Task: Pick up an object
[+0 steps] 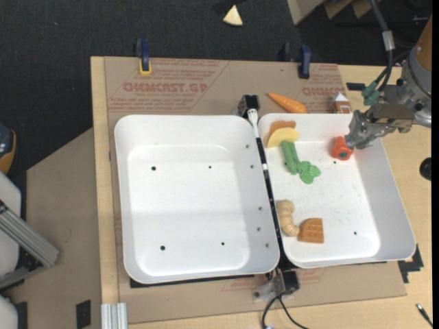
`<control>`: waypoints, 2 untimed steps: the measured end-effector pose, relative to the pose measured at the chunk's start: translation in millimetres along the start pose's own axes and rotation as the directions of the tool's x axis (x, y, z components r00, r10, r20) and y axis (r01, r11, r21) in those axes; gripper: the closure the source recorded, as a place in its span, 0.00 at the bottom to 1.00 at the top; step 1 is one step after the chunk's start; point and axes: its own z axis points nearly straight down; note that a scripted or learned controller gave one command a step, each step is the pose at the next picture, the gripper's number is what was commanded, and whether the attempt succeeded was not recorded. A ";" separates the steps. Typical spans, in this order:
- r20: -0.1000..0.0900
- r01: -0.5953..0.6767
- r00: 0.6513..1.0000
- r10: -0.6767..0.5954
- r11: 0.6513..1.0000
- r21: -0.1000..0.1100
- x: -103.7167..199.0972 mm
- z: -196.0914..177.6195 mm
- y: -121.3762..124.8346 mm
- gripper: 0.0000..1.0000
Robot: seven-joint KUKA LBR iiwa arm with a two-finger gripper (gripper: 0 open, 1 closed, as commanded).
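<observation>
So we've got the gripper (358,140) down at the far right corner of the right bin (384,204), right up against a small red toy (341,148). The jaws look pressed against the red piece's right side, but honestly we cannot tell if they're open or closed, or whether the piece is actually between them; it's all a dark grey lump from up here.

The red toy sits near the bin's far wall. It's a stubby, roundish thing, so we can't really call a long axis on it.

Other stuff in the right bin: a green toy vegetable (299,163) lying with its long axis running from far-left to near-right, bushy end toward the near side. Just beyond it, touching, are a yellow slice (282,137) and an orange-brown piece (282,125). Down near the front there's a beige lumpy piece (287,218) just beside an orange waffle-looking wedge (311,231).

An orange carrot (287,103) lies outside the bins on the brown board (185,88), pointed end toward the left. That board has "CHEMCAST GP" printed in red, repeated a couple of times; the smaller print under it is too tiny to read.

The left bin (130,184) sits right against the right one, on the bench (425,279).
</observation>
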 end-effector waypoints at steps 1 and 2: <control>0.002 -0.010 1.000 0.010 1.000 0.002 -76.2 26.5 -26.2 1.00; -0.003 0.009 1.000 -0.009 1.000 0.005 28.5 81.1 -21.8 1.00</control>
